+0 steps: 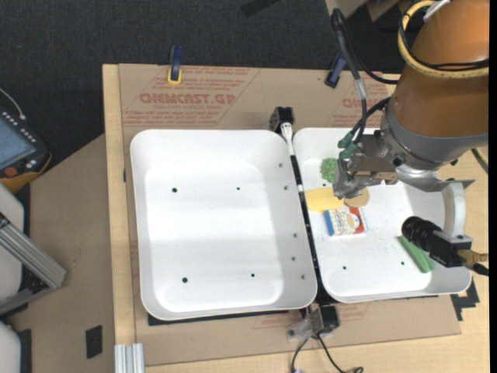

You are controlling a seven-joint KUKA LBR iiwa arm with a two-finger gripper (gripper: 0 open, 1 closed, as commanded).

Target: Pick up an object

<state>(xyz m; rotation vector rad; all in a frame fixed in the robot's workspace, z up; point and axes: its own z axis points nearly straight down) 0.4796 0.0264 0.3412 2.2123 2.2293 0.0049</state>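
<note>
One gripper (347, 186) is seen lowered into the right-hand bin (373, 274), near that bin's far left quarter. Whether it is released or clenched cannot be told, as its tip is masked by its own grey housing, and nothing is seen to be grasped.

Several small objects are gathered close about it. A yellow flat piece (318, 201) is laid just beside the tip, toward the divide between the bins. A green lumpy object (330, 168) is set just beyond the yellow piece, against the gripper's far left side. A tan rounded object (360, 198) is partly hidden under the gripper's near edge. A small packet (344, 222), printed in blue, white and red, is placed just in front of the yellow piece, apart from the gripper. A green stick (418, 256) is laid at a slant well apart, near the bin's right front corner.

The left-hand bin (210, 231) is set touching the right one along a black seam. Both bins are carried on a cardboard sheet (194, 92), to whose far edge a blue clamp (175, 57) is fixed. The arm's orange band (450, 29) is seen at the upper right.
</note>
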